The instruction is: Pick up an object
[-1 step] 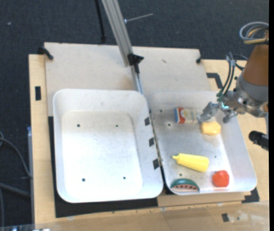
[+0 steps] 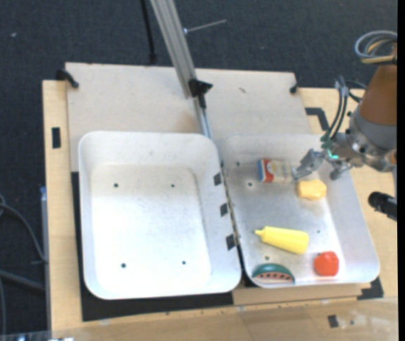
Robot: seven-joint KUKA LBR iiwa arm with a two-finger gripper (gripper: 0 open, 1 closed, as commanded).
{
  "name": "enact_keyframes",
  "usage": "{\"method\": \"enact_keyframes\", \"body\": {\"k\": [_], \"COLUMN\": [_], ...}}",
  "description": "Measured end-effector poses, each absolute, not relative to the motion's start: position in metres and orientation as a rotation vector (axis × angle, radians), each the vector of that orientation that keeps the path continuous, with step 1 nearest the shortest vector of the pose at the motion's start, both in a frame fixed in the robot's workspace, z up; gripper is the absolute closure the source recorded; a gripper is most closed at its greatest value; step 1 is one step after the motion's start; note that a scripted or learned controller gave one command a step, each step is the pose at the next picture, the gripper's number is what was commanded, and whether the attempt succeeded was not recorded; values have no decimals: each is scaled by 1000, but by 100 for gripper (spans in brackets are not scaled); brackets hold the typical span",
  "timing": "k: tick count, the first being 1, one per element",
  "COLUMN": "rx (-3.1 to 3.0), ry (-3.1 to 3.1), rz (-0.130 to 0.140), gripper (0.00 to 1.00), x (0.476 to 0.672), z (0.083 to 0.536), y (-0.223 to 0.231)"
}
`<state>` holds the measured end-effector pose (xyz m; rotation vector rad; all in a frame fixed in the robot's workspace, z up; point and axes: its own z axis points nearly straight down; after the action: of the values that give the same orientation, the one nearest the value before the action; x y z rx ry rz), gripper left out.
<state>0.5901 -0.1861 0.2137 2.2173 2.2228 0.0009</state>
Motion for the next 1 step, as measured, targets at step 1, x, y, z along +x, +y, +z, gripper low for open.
{"method": "enact_keyframes", "body": {"k": [1], "rx": [2225], "ry": [2220], "rz": [-6], "gripper": [0], "x": [592], "z": [151], "y": [-190]}}
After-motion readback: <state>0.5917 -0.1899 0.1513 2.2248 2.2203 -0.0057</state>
